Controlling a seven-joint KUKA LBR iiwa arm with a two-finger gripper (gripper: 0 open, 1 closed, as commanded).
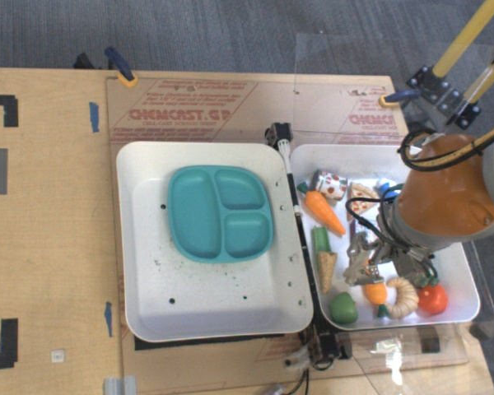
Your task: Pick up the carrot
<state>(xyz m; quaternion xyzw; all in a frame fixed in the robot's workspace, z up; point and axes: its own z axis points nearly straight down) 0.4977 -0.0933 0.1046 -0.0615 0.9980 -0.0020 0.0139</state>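
Within the right-hand bin [469, 278], the carrot [323, 211] lies near the upper left corner, slanting down toward the bin's middle, leafy end uppermost. Gripper [364, 263] hangs low over the bin's centre, just right of the carrot and apart from it; whether it is spread or pressed together cannot be told. Left-hand bin [140, 245] holds a teal divided plate [221, 213]. A tomato [432, 299] rests near the lower right corner.

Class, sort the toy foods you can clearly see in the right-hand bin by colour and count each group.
Orange: 2, the carrot and a small orange piece
Green: 2, a long green piece and a round green one
Red: 1, the tomato
Total: 5
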